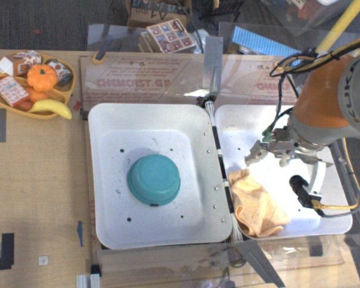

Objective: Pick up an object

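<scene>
The yellow cloth (257, 204), crumpled at the near left corner of the right bin (342, 224), looks soft and light, so pinch a raised fold; your jaws (275, 150) hover above it, whether spread or closed I cannot tell.

Left bin (108, 221): lies left of the gripper (270, 155), touching the right bin (342, 221) along a shared edge.
Overturned bowl (154, 179): in the left bin, near its middle, well left of the gripper.
Cloth (258, 206): in the right bin, at its near left corner, just below and left of the gripper.
Arm (327, 101): above the right bin, reaching in from the right.
Dish of toy food (31, 84): on the bench, far left of the gripper, behind the left bin's far corner.
</scene>
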